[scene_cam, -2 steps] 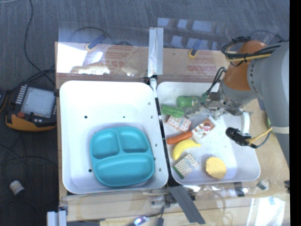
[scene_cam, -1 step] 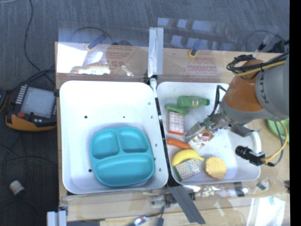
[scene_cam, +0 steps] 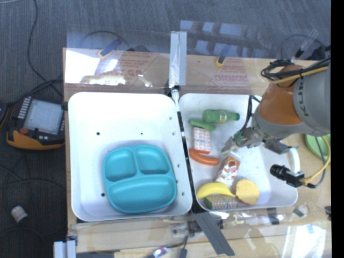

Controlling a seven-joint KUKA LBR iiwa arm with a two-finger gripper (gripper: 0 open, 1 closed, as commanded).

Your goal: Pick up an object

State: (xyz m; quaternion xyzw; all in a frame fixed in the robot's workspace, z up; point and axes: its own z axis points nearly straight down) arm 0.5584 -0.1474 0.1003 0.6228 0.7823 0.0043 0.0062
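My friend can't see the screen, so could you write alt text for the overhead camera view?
A grey and orange robot arm reaches from the right, its gripper low over the right white bin, just above a small carton, beside a green bottle, banana and orange sausage-shaped piece. The left white bin holds a blue divided tray.

Little here can be read. The clear panel [scene_cam: 131,66] standing along the far edge of the left bin [scene_cam: 86,117] carries faint red printing, too washed out by glare to make out. A matching clear panel [scene_cam: 228,74] behind the right bin [scene_cam: 279,198] bears similar red lettering, which appears upside down and cannot be deciphered. In the right bin, the small carton [scene_cam: 229,170] shows red and white label graphics, and the packet [scene_cam: 201,140] shows a reddish printed pattern; no words on either are legible. The handheld pendant [scene_cam: 35,121] on the floor at far left has a screen, its contents unreadable.
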